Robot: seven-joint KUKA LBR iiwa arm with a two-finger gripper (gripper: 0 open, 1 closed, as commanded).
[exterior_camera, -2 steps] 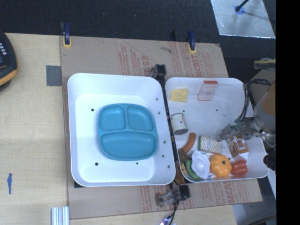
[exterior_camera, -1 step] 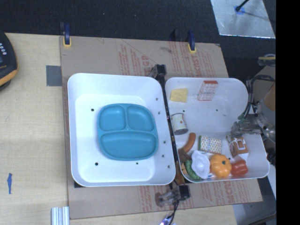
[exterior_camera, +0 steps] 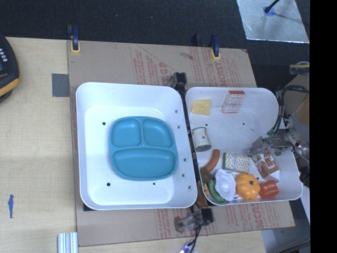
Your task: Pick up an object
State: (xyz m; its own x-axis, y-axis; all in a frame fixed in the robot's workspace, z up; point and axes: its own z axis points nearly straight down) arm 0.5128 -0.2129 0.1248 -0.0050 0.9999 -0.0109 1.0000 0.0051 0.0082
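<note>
Reaching in from the right, our pincer [exterior_camera: 261,147] is hanging low over the right bin [exterior_camera: 263,96], at that bin's right side, just above a small brown-and-white packet [exterior_camera: 266,165]. We cannot tell whether it is spread or pressed together, and we are seeing nothing between its tips, so we are not claiming a hold.

Most of what we could pick is crowding the near edge of the right bin: an orange pepper [exterior_camera: 247,186], a red piece [exterior_camera: 269,190] beside it, a white lump [exterior_camera: 225,183] and a sausage [exterior_camera: 211,161], touching or nearly so. We judge that such crowding is making a clean pinch hard there.

A yellow slice [exterior_camera: 200,107] and a small can [exterior_camera: 200,139] are lying apart, easier to reach.

In the left bin [exterior_camera: 89,141] a blue divided tray [exterior_camera: 143,147] is sitting centred.
</note>
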